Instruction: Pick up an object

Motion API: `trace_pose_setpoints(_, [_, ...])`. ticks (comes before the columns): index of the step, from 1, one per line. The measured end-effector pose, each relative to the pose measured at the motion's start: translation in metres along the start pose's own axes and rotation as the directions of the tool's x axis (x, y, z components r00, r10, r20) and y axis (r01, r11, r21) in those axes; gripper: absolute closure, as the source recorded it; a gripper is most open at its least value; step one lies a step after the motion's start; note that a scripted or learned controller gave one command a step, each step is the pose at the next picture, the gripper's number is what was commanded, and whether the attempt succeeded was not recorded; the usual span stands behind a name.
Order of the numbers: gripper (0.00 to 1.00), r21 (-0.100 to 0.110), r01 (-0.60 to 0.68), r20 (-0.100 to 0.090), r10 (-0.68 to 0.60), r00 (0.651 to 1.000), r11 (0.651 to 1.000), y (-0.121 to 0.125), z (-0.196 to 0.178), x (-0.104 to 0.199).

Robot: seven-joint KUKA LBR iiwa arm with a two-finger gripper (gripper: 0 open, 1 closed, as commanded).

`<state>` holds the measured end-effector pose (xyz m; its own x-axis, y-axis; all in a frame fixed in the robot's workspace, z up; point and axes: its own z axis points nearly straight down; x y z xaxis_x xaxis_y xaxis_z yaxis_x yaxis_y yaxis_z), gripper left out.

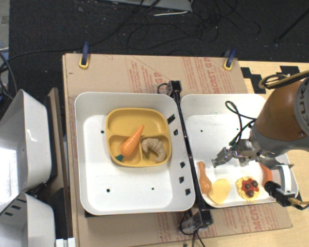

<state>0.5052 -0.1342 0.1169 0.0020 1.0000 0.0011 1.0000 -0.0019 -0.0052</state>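
Looking for the arm (280, 120), where does it sit?

It comes in from the right, over the right bin (206, 117). Its wrist end hangs low above the bin floor, near the front, pointing left.

And the jaws, wide or narrow?

I cannot tell; they are too small and grey against the white. Nothing shows between them.

What lies close to them?

Just in front and below, an orange spoon-shaped piece (203, 176) lies beside a pale yellow disc (220, 189), the two touching. To the right of the disc sits a yellow tart with red berries (248, 187), and past it a small orange-red piece (268, 175), partly hidden by the arm. All lie along the front wall of that bin.

And the left bin (92, 153)?

A yellow divided plate (136, 118) sits toward its back. An orange carrot (132, 141) lies slantwise across the divider, and a pale curled shrimp (154, 148) rests in the front right compartment, just beside the carrot.

Underneath?

Both bins stand side by side on a cardboard-covered tabletop (144, 71), with a black cable (234, 112) looping over the right bin.
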Motion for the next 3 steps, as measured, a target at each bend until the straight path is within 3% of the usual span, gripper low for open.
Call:
trace_pose_setpoints(1, [0.00, -0.001, 0.000, 0.000, 0.000, 1.000, 1.000, -0.001, 0.026, 0.001])
trace_pose_setpoints(2, [1.00, -0.004, -0.001, 0.000, 0.001, 1.000, 1.000, 0.000, 0.015, 0.001])
trace_pose_setpoints(3, [1.00, -0.010, 0.005, 0.003, -0.005, 1.000, 1.000, 0.010, -0.041, -0.003])
